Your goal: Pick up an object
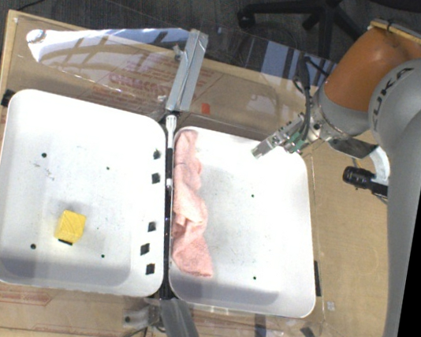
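**Cloth waits by the wall**

Arm (399,91) hangs over the right bin (294,242), at its 1 o'clock corner. Pink cloth (186,216) lies at 9 o'clock, touching the bin's left wall. Gripper (278,145) holds nothing; I cannot tell how its jaws stand. It should probably drop onto the cloth's middle. Yellow block (71,227) sits in the left bin (34,126), at 7 o'clock.
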`<state>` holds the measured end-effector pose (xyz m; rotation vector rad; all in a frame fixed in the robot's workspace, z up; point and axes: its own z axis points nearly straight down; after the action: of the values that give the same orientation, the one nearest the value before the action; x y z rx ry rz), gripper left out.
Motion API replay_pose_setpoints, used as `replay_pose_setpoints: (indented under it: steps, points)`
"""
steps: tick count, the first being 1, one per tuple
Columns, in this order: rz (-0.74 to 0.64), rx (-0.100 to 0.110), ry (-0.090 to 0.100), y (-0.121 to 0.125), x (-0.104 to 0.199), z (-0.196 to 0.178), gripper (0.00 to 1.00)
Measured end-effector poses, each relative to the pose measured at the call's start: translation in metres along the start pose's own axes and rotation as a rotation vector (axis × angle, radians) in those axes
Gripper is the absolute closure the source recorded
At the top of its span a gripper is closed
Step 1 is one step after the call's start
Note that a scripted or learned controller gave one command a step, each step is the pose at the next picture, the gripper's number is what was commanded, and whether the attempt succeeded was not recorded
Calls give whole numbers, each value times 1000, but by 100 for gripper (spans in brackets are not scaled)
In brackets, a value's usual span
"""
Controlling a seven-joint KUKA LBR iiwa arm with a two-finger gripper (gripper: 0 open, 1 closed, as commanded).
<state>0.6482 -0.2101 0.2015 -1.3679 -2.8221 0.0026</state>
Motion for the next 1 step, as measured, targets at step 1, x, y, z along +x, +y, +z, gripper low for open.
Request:
replay_pose_setpoints:
  steps: [1]
  points:
    - [199, -2, -3, 6, -1, 5, 100]
